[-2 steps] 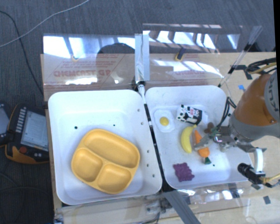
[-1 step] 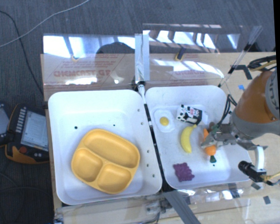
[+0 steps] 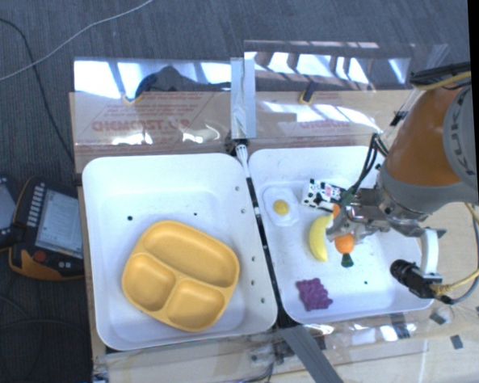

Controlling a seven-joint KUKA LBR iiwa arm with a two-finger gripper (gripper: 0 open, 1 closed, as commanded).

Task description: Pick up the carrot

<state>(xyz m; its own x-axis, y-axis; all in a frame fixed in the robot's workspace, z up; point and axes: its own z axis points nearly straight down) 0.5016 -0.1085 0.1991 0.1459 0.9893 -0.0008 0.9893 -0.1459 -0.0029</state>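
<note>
The carrot (image 3: 345, 243) is a small orange piece with a green top pointing toward the front, lying in the right bin (image 3: 375, 288) just right of a yellow banana (image 3: 318, 238). My gripper (image 3: 349, 225) hangs directly over the carrot's upper end, reaching in from the right under the grey and orange arm (image 3: 431, 151). The gripper's metal body hides where it meets the carrot, so contact cannot be judged.
The right bin also holds a fried egg toy (image 3: 281, 208), a black-and-white packet (image 3: 320, 193) and purple grapes (image 3: 313, 294). A yellow divided plate (image 3: 180, 273) sits in the left bin (image 3: 118, 194). A teach pendant (image 3: 44, 231) lies off to the left.
</note>
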